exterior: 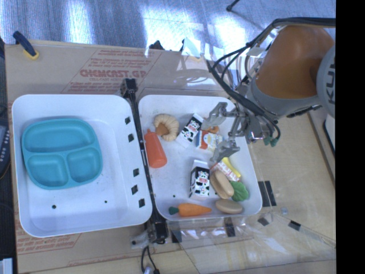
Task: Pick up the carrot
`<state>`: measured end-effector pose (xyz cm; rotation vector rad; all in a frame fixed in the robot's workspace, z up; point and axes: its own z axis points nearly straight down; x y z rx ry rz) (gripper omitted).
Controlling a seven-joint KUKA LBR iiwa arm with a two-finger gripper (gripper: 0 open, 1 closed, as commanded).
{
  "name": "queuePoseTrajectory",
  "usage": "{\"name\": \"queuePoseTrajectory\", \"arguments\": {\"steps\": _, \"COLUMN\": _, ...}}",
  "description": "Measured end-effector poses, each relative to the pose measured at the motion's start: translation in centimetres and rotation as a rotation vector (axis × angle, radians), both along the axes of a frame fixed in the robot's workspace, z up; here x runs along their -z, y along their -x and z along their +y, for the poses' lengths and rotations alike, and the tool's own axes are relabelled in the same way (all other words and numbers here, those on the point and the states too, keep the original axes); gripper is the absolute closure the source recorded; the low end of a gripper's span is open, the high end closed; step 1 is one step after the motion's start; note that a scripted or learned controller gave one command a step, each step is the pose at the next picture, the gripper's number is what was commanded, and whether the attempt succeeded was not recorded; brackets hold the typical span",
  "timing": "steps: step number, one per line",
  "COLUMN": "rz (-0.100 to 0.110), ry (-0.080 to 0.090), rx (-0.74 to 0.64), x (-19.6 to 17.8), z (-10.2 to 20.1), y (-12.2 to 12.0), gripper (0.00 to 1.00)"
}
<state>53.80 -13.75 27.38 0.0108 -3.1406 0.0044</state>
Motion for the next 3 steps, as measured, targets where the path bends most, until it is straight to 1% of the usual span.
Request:
{"name": "queuePoseTrajectory", "arguments": {"steps": 1, "rz": 0.003, "ry": -0.005, "rx": -0.369, "x": 6.8, "z": 3.4, "y": 6.0, "gripper": 0.0}}
{"name": "queuePoseTrajectory", "arguments": {"steps": 2, "rz": 0.002, "ry": -0.005, "rx": -0.391, "x": 12.5, "z": 0.8, "y": -1.6, "gripper": 0.0}}
{"name": "queuePoseTrajectory", "arguments": {"steps": 3, "rz": -0.005, "ry": 0.0, "rx": -0.547, "x": 7.7, "z": -4.8, "y": -5.1, "gripper": 0.0}}
